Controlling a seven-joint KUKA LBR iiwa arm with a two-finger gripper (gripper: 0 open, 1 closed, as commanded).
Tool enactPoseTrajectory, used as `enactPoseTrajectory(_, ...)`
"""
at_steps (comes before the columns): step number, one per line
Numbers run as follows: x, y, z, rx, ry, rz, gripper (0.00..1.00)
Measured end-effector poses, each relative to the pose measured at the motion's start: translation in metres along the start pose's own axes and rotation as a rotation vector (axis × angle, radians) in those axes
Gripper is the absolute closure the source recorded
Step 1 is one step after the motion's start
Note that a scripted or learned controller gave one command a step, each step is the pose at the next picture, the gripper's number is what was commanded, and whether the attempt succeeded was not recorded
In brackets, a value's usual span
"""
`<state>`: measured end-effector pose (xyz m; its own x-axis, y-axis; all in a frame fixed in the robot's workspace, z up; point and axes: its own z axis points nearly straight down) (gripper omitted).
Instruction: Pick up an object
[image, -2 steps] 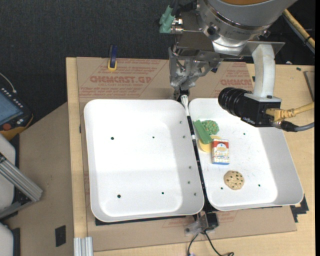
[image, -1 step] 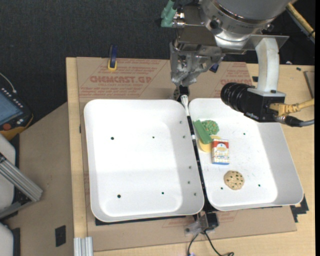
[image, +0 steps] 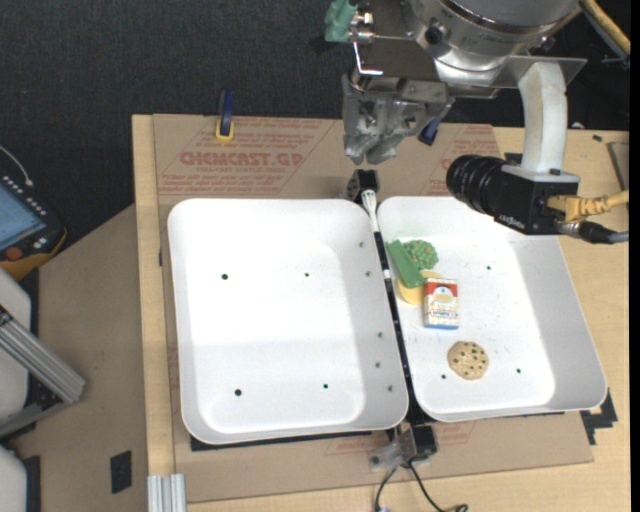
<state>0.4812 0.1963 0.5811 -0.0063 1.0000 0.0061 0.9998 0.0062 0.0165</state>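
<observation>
Jaws (image: 372, 148) are hanging above the far edge of the tabletop (image: 150, 300), over the brown cardboard sheet (image: 290, 160) just behind the seam where the two bins meet. Can't tell whether they're spread or pressed together: the tips are blurring into the grey wrist hardware from this angle. Nothing is showing between them.

Arm (image: 480, 40) is reaching in from the upper right, and a black cylindrical unit (image: 490, 190) on a white bracket is sitting over the back-right corner of the right bin (image: 560, 300).

Left bin (image: 270, 330) is showing only its white floor with a few small dark dots.

All the candidate objects are sitting in the right bin, clustered toward its left side near the divider:
- green leafy item (image: 412, 256), lying near the back, tilted along the divider
- yellow piece (image: 408, 290), poking out from under the green item and touching it
- small red-and-white box (image: 441, 303), lying flat just right of the yellow piece, touching or nearly touching it
- round cookie (image: 467, 360), lying flat nearer the front, apart from the box

Jaws are sitting well back from the cluster, outside both bins. A blue and yellow clamp (image: 226, 117) is holding the cardboard at the far-left edge.
</observation>
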Motion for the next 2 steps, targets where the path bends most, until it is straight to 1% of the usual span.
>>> enactPoseTrajectory(1, 0.029, -0.004, 0.090, 0.028, -0.011, 0.003, 1.00)
enactPoseTrajectory(2, 0.025, -0.009, 0.296, 0.034, -0.014, 0.008, 1.00)
